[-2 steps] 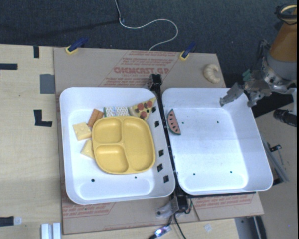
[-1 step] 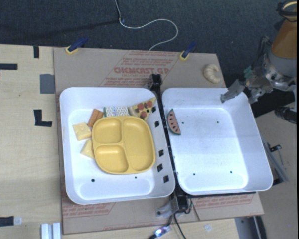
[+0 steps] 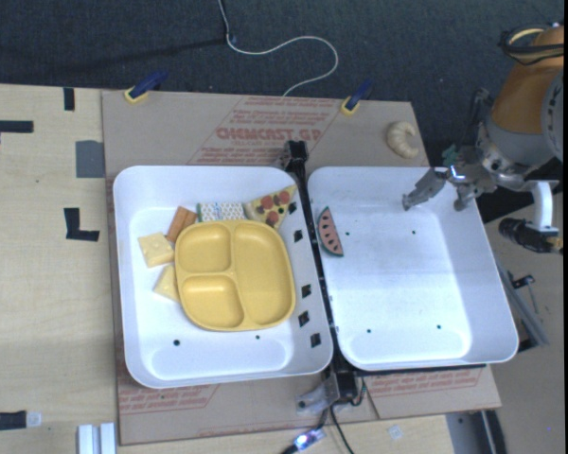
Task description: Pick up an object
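Arm poised over the right bin, nothing yet picked.

Nearest, the yellow divided plate (image 3: 235,274) lay over toy food in the left bin (image 3: 133,253); the watermelon slice (image 3: 330,232) rested alone against the right bin's (image 3: 454,348) left wall, likely easiest to reach. Farther back, the gripper (image 3: 439,187) hung at the rim, jaws parted, empty.

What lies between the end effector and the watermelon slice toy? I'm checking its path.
From the camera view, bare white bin floor separates the end effector from the red, green-rimmed watermelon slice toy; nothing lies between.
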You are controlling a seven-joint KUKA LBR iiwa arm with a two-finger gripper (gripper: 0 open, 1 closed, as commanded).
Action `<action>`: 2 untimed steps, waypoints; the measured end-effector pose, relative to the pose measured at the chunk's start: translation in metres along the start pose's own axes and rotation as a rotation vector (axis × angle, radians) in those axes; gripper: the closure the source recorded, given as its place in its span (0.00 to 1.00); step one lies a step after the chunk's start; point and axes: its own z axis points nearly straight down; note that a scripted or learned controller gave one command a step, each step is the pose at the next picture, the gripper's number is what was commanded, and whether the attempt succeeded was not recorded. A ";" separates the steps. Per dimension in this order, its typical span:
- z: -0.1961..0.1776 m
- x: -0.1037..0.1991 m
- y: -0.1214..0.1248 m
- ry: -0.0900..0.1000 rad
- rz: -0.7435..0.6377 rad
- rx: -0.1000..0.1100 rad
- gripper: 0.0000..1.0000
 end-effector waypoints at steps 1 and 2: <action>0.065 0.003 0.001 0.001 -0.001 0.003 0.00; 0.099 0.004 0.001 -0.002 -0.002 -0.003 0.00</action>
